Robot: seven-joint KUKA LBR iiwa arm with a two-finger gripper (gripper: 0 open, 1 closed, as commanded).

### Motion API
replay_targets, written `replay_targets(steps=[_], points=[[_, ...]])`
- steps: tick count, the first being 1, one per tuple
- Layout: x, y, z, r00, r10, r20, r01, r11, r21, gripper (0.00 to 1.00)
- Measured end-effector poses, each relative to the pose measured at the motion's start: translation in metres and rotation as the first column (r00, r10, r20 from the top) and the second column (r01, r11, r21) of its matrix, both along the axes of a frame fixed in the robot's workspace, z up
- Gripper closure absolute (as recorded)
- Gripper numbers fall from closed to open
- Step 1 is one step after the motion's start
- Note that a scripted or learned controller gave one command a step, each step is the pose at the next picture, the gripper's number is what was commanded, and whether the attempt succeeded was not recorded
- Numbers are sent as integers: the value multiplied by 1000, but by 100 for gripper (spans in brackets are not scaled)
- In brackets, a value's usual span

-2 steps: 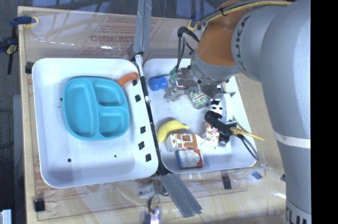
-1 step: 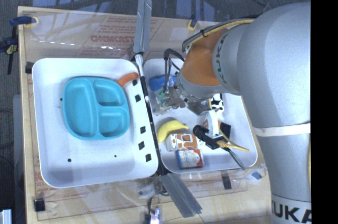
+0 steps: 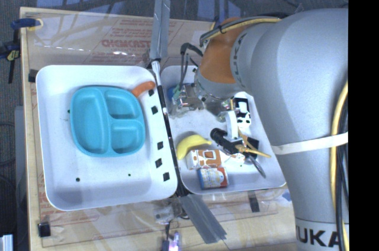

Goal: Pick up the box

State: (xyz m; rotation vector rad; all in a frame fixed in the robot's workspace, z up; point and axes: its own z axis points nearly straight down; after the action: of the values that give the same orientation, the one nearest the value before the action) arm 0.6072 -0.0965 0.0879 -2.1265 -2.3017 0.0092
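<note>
The box is small, white with an orange-brown print, and lies in the front part of the right bin. A yellow banana touches its far left side and a small can lies just in front of it. My gripper hangs low over the far left corner of the right bin, close to the wall between the bins. It is well behind the box and apart from it. The wrist and its orange band hide much of the bin's far end.
The left bin holds a blue divided tray. An orange, carrot-like piece lies at its far right edge beside the dividing wall. The grey arm covers the right side of the view.
</note>
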Motion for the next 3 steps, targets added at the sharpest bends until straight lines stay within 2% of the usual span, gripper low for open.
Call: replay_targets(steps=[1, 2, 3], points=[[-1, 0, 6, 1000, 4, -9, -4, 1000, 1, 100], [-50, -7, 1, 923, 384, 2, -384, 923, 0, 100], [-48, -20, 5, 928, 372, 9, -372, 928, -25, 0]])
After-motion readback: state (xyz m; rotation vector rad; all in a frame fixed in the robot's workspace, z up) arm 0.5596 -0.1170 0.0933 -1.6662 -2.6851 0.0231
